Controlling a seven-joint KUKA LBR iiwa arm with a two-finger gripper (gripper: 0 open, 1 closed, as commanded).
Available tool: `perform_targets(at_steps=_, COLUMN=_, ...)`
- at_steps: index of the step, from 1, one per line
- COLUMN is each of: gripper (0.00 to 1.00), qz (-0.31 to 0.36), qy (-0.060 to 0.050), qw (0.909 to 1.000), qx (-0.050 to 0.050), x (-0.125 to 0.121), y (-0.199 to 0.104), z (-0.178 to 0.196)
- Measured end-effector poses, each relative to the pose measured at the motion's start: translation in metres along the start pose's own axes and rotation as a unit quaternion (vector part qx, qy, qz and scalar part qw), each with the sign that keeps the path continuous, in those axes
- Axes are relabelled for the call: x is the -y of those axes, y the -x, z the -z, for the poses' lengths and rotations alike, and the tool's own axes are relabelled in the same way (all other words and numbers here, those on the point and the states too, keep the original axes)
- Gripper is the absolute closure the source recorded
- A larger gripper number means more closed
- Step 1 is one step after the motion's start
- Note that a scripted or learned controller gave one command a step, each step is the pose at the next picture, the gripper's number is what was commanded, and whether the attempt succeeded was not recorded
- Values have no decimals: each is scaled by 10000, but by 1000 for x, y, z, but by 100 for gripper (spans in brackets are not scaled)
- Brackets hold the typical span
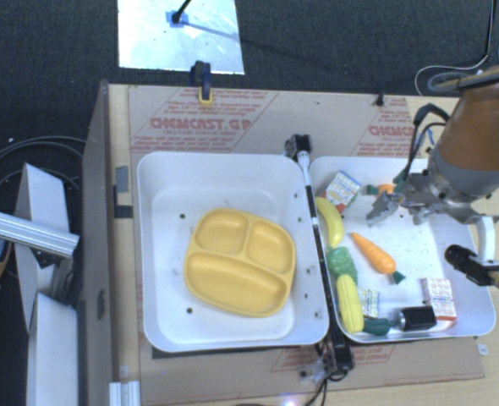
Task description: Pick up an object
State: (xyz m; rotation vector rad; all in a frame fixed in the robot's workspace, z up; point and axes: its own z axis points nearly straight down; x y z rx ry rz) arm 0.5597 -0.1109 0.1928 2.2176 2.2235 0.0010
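Observation:
The right bin (478,315) holds several toy foods and small boxes. A yellow banana (328,219) lies along its left wall, with a green leafy piece (342,263) and a corn cob (349,303) below it. An orange carrot (376,254) lies in the middle. My gripper (375,204) hangs over the upper middle of this bin, above the carrot and right of a small printed box (342,189). Its fingers are spread open with nothing between them. A small orange piece (386,189) shows just beside the gripper.
A yellow divided plate (239,262) sits in the left bin (161,227). A red and white box (440,299), a black object (417,317) and a small packet (369,301) lie at the right bin's front. The arm's orange band (478,134) hangs over the bin's right side.

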Motion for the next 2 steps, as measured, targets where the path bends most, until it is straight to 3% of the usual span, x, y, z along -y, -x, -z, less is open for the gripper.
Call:
perform_targets(at_steps=1, gripper=0, qz=-24, qy=-18, qw=10000, qx=-6, x=13, y=19, z=-114)
perform_targets(at_steps=2, gripper=100, qz=-6, qy=8, qw=10000, qx=-2, x=11, y=18, z=-98)
